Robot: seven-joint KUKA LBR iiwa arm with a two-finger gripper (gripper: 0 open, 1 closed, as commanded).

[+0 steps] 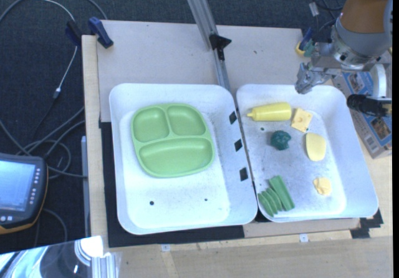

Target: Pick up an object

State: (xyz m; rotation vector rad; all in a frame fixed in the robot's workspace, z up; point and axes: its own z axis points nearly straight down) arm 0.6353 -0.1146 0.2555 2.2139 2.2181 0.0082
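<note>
Dark carpet surrounds the bench (pixel 156 52); at two o'clock the gripper (pixel 307 82) hovers over the right bin (pixel 349 164) rim, its grip state indiscernible.

The setting was a robotics laboratory. A plywood bench (pixel 187 52) stood on dark carpet (pixel 37 83) and carried two white bins (pixel 187 220) of plastic toy food. Loose cables (pixel 37 9) trailed across the floor. A control pendant with a screen (pixel 19 189) lay at the left. An aluminium mast (pixel 196 2) rose behind the bins, and blue clamps (pixel 100 30) gripped the bench edge.
</note>
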